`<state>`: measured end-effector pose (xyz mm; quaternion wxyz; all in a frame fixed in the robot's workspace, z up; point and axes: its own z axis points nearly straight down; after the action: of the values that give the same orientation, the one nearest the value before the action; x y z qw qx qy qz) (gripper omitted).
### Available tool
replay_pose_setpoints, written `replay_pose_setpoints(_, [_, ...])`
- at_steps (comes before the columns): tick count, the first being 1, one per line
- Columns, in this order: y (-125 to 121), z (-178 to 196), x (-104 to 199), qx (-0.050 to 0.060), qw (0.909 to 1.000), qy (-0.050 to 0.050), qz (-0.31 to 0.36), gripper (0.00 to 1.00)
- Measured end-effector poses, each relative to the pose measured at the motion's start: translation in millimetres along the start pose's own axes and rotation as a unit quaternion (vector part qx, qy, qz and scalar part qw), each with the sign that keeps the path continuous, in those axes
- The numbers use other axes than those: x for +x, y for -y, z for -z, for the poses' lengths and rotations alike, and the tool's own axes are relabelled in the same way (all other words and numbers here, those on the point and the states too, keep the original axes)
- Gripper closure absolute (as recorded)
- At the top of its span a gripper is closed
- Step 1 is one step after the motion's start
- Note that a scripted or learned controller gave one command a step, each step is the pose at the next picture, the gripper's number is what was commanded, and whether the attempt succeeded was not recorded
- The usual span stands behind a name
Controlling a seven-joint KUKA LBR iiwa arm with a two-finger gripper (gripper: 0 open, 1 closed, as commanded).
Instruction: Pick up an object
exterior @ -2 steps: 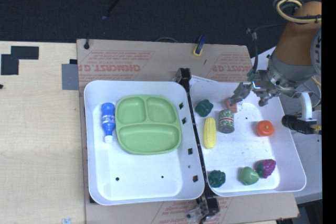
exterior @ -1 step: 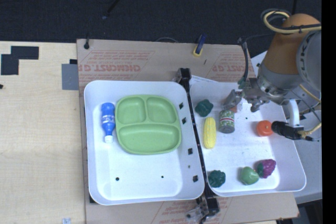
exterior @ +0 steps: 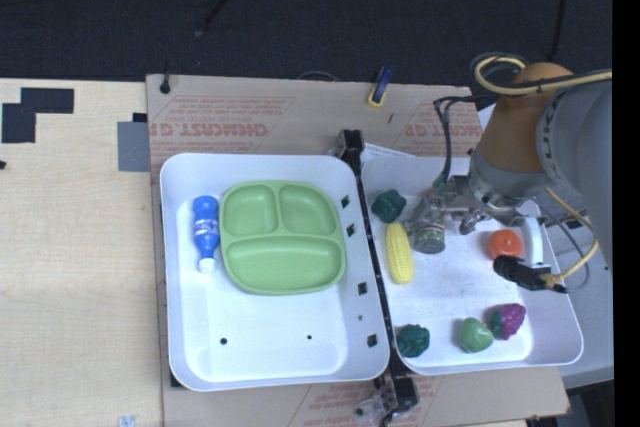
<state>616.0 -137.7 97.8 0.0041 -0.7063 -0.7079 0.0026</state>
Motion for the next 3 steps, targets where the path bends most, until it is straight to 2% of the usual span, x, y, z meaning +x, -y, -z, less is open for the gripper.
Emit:
replay_pose_setpoints(1, [0, -11, 1, -0.002, 1.0, 0.0, -0.001, 0.0])
replay_pose_setpoints(2, [1, 0, 0, -0.002, 1.0, 0.0, -0.003, 1.0])
replay_pose_setpoints(3, [-1, 43, -5, -0.005, 1.0, 0.001, -0.005, 1.0])
